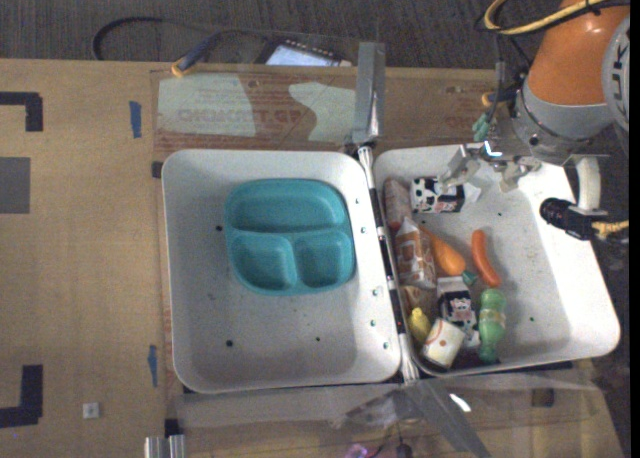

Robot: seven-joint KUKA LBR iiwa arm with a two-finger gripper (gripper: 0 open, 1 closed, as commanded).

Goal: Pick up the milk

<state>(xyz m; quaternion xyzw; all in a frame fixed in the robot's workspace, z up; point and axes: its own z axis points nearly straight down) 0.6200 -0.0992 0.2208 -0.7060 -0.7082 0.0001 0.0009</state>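
Note:
A small milk carton with black-and-white cow patches lies at the back of the right bin, close to its left wall. My gripper hangs just right of the carton and slightly behind it, above the bin's back edge. Its fingers are spread open with nothing between them. A second small black-and-white carton with a red mark lies further forward among the other items.
The left bin holds a teal divided plate. Along the right bin's left side lie a brown bottle, a wrapped snack, a carrot, an orange pepper, a green bottle, a yellow toy and a white cup.

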